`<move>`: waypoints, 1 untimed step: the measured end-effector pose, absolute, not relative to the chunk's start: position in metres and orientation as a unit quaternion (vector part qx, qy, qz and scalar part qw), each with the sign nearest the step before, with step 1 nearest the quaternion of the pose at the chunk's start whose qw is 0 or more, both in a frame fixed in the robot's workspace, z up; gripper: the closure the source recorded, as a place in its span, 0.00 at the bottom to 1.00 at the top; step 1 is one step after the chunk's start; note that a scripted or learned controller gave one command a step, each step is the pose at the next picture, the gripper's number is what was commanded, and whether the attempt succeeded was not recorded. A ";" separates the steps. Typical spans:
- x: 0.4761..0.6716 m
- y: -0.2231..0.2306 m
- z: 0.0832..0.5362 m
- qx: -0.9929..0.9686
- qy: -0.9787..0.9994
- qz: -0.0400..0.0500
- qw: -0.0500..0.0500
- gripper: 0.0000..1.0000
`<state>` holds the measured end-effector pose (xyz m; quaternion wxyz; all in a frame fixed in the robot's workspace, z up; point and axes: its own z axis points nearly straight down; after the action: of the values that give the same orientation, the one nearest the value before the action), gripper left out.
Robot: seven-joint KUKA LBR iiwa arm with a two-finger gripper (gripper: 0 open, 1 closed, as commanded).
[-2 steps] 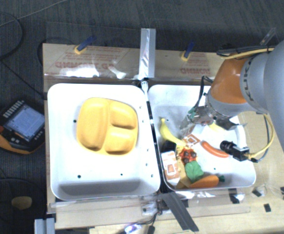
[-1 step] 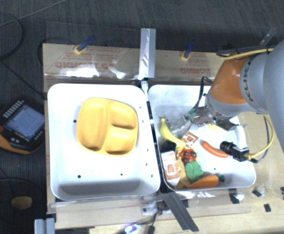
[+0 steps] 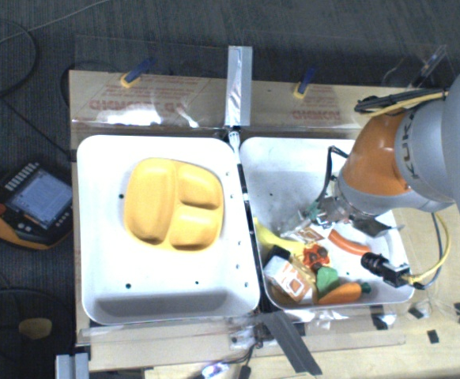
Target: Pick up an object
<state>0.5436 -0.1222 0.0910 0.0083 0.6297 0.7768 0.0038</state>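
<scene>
The hand is lowered into the right bin, just above a cluster of small objects; whether it is open or closed cannot be told. An orange-red sausage-shaped toy lies just right of it, a yellow banana to its left, and a carrot nearer the bin's front edge. The left bin holds a yellow divided tray.

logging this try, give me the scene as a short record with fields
left bin: holds a yellow divided plate, near the middle
right bin: pile of small things at its near end
pile: yellow banana-like piece, toy carrot, orange-red sausage shape, small printed packets
arm: reaches over the right bin from the right
claw: low at the pile's upper edge; grip unclear
</scene>
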 end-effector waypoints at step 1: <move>0.544 -0.122 0.100 0.630 0.777 0.005 0.008 1.00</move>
<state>0.5443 -0.1217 0.1002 0.0076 0.6297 0.7768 0.0046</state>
